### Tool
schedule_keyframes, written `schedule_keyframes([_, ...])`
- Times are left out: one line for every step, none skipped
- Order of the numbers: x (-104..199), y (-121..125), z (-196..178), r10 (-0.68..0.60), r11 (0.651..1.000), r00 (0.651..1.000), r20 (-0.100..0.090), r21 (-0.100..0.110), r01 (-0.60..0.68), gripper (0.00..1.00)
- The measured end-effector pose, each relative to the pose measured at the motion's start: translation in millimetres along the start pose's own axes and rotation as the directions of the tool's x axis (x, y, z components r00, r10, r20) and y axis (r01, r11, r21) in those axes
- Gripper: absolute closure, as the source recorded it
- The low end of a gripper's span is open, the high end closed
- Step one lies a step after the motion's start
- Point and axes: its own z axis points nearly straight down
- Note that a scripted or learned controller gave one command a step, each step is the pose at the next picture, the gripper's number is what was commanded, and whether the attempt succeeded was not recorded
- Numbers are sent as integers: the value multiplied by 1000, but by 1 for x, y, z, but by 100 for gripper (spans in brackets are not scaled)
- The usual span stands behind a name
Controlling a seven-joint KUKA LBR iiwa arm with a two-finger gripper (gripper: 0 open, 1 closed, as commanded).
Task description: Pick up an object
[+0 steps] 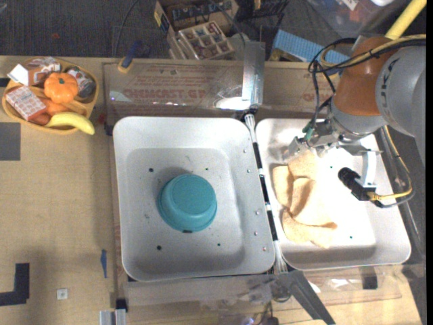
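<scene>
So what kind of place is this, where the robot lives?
Probably a robot lab or workshop. A grey and orange robot arm reaches over two white bins on a bench, one with a teal bowl in it, and cluttered boxes and cables sit behind.

Our bench (pixel 54 202) and what sits straight on it

We see a tan bench top carrying two shallow white bins side by side, the left bin (pixel 128 141) and the right bin (pixel 392 246), their rims touching at the middle. At the far left corner rests a basket of toy food (pixel 47 100), well apart from the bins.
</scene>
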Motion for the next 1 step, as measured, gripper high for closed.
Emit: schedule_keyframes([9, 3, 24, 23, 1000, 1000, -3, 12, -23, 0])
